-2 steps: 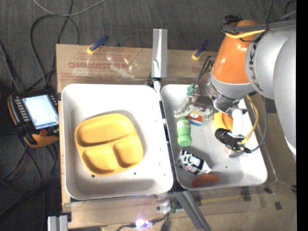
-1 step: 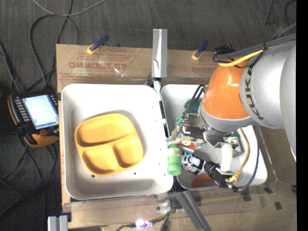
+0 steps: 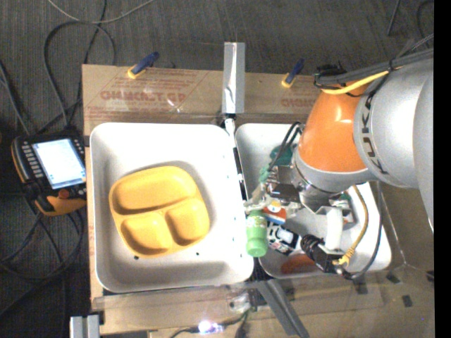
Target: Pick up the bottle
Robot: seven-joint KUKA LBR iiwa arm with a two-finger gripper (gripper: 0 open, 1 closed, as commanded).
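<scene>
A green bottle point(image 3: 256, 238) with a pale cap stands out at the left edge of the right bin point(image 3: 248, 143), against the rim shared with the left bin. The gripper point(image 3: 268, 201) hangs low over the right bin's left side, directly above and slightly right of the bottle's cap. Its wrist and the orange band point(image 3: 331, 136) cover most of that bin. I cannot make out whether the gripper touches the bottle.
A yellow divided plate point(image 3: 161, 208) lies in the left bin point(image 3: 106, 146). Beside the bottle in the right bin sit a red, white and blue item point(image 3: 276, 210), a black-and-white item point(image 3: 284, 239) and an orange item point(image 3: 301, 263). A handheld pendant point(image 3: 51, 164) rests left of the bench.
</scene>
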